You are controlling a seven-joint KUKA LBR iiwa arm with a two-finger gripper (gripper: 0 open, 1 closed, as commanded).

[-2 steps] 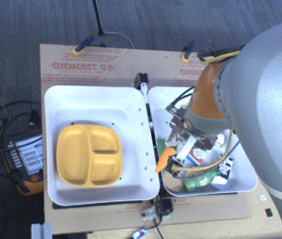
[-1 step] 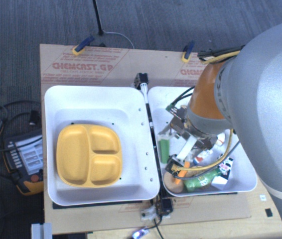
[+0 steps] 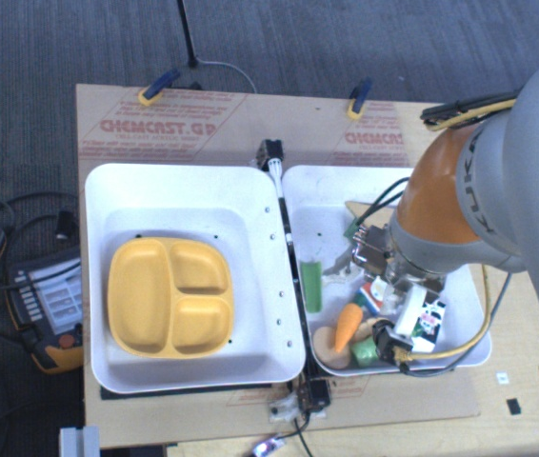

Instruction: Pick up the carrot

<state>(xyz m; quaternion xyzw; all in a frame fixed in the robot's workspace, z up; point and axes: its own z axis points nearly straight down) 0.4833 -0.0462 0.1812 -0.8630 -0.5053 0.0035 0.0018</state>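
Gripper (image 3: 390, 284) sits low over the right bin (image 3: 322, 212), metal and black hardware under the grey wrist with its glossy orange band (image 3: 441, 198); cannot tell whether it is released or clenched, the wrist hides the tips; nothing seen held; carrot (image 3: 348, 325) lies just beside the gripper on its lower-left side, in the right bin near the front wall; short, tapered, smooth orange body, blunt at the lower end, tilted with its narrow end up toward the gripper; its lower end touches a pale tan rounded object (image 3: 327, 344) that looks matte and egg-like; a flat green rectangular block (image 3: 311, 287) lies left of the gripper, upright along the bin's left wall, apart from the carrot; a small green chunky piece (image 3: 365, 352) sits below the gripper, just right of the carrot; a white box with printed colours (image 3: 425, 318) lies below-right of the gripper, partly under it; yellow cable (image 3: 460, 348) loops along the bin's front-right rim; left bin (image 3: 127, 184), well left of the gripper, smooth white moulded plastic with rounded corners, holds a yellow divided tray (image 3: 169, 295) with three compartments, matte plastic, rounded square; both bins rest on a brown cardboard sheet (image 3: 155, 127) with red print
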